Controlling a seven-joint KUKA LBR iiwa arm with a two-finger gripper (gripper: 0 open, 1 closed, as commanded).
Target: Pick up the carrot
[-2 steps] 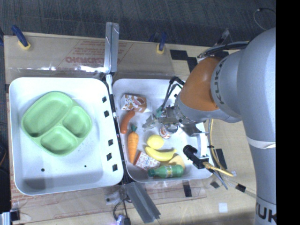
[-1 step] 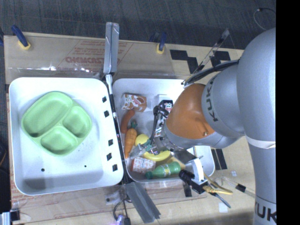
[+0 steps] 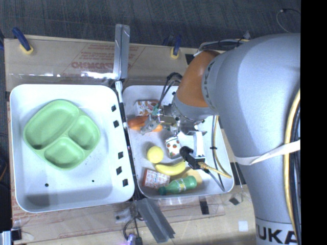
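The carrot (image 3: 136,121) is orange and lies on its side at the left of the right bin (image 3: 134,93), close to the wall between the two bins. My gripper (image 3: 152,122) is down in that bin, right over the carrot's right half. More orange shows just past the gripper on its right side. The gripper's body hides the middle of the carrot. The grey arm with its orange band (image 3: 196,83) reaches in from the right and covers the bin's right side.
Around the carrot lie a red and white packet (image 3: 146,106), a white and red ball (image 3: 172,147), a lemon (image 3: 155,154), a banana (image 3: 171,167), a green bottle (image 3: 179,185) and a brown packet (image 3: 155,177). A green divided plate (image 3: 61,133) sits in the left bin (image 3: 66,193).
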